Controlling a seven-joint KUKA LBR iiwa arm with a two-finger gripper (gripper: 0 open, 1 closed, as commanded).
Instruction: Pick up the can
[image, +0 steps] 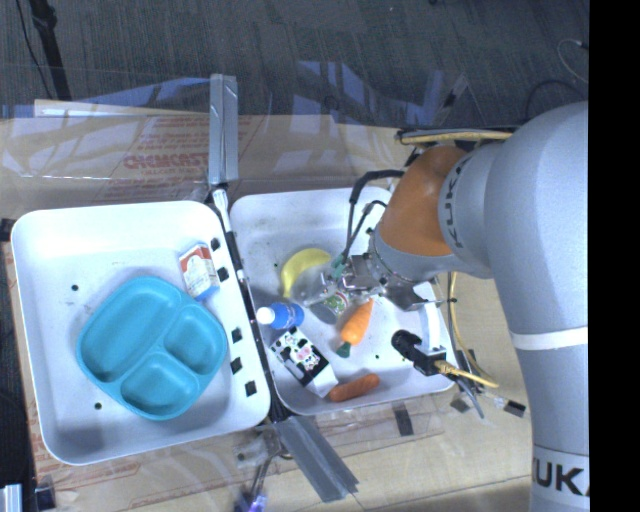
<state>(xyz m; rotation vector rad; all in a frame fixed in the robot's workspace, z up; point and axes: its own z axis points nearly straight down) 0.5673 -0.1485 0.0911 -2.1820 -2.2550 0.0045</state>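
A small can (197, 270) with a red and white label stands in the left bin (60, 240), close to that bin's right wall and just beyond the blue plate. My gripper (345, 280) is down in the right bin (262, 215), apart from the can and across the wall between the bins. It hangs low over a cluster of things, right by a shiny clear item (328, 293), a yellow round thing (303, 268) and a carrot (355, 323). The wrist hides its tips.
A blue divided plate (150, 345) fills the middle of the left bin. The right bin also holds a bottle with a white cap (279, 317), a black and white carton (301, 358) and an orange sausage-shaped piece (353, 387).
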